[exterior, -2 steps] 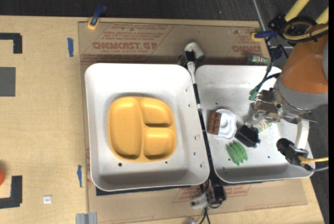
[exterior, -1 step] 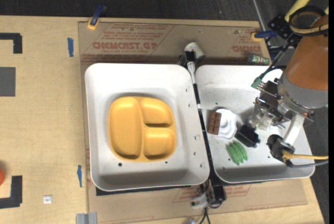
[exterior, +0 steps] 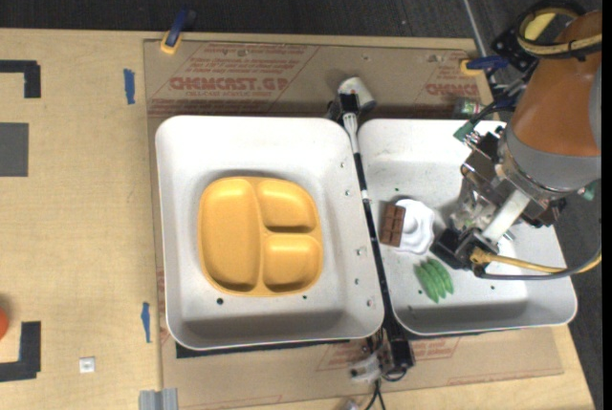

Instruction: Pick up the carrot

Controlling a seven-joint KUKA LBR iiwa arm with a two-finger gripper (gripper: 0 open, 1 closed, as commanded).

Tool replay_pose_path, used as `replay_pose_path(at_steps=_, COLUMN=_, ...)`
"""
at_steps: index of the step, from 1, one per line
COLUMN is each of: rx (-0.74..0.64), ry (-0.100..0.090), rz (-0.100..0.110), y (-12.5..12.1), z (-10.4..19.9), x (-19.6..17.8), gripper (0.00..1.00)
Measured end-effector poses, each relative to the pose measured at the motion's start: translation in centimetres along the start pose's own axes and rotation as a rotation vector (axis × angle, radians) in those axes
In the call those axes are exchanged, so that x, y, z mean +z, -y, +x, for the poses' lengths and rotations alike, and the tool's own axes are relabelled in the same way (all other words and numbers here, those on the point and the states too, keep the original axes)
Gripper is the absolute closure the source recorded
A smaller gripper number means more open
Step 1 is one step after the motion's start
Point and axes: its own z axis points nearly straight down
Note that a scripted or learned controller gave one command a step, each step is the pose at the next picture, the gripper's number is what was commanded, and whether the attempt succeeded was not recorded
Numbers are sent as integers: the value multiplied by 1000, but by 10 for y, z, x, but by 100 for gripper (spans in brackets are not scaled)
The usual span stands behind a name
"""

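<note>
My gripper (exterior: 475, 204) hangs over the right white bin (exterior: 497, 317), near its middle right, seen from above with the arm covering most of it. Just left of it lie a small brown block (exterior: 392, 224) and a white crumpled object (exterior: 417, 226), touching each other. A green ridged vegetable (exterior: 434, 280) lies in front of them, near the bin's front wall. Whatever is directly under the wrist is hidden.
The left white bin (exterior: 182, 207) holds a yellow divided plate (exterior: 260, 233). A black strip runs along the rim between the two bins. A small orange-red thing (exterior: 3, 324) sits at the bench's far left edge.
</note>
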Motion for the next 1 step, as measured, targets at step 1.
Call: replay_pose_path(at_steps=1, rx=286, ry=1, rz=1, y=31, z=31, x=4, gripper=100)
